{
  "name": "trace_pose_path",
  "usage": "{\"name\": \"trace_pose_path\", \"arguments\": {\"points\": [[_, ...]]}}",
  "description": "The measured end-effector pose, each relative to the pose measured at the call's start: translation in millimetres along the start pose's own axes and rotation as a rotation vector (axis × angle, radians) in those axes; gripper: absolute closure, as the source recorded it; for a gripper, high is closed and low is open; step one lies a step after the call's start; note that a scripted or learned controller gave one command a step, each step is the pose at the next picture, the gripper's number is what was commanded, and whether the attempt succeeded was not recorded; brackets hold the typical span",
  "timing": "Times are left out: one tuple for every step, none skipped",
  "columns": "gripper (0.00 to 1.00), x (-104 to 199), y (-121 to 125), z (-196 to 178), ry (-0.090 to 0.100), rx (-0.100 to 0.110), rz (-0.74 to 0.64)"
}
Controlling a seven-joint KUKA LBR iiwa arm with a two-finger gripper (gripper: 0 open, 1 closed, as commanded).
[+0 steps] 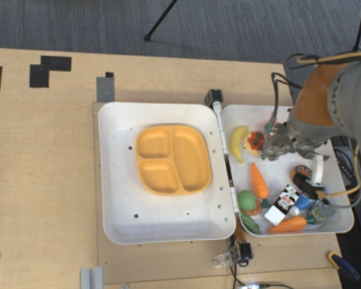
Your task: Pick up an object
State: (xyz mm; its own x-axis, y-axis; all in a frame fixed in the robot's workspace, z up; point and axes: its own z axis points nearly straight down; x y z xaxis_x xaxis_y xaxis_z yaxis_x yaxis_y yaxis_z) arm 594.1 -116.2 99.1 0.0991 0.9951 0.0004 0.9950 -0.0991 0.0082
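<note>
Hovering over curved banana (237, 143), fingers (275, 148) state unclear; glossy yellow three-compartment tray (171, 159).

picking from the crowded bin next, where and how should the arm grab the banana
Take the banana across its thicker middle, coming straight down from above. It lies flat, lengthwise along the right bin's left wall, so the fingers should close across its narrow width. The end effector sits just to its right.

Pale wooden bench (42, 179), two shallow white plastic bins side by side, left bin (117, 221) at nine o'clock of right bin (343, 221), touching
</note>
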Motion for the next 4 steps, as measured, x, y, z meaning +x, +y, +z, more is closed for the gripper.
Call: {"name": "trace_pose_path", "arguments": {"points": [[0.0,0,0,0,0.0,0.0,0.0],[0.0,24,-32,11,-0.001,-0.002,-0.221],[1.0,25,-30,0,-0.002,-0.007,-0.223],[1.0,74,0,-86,-0.001,0.006,0.387]]}}
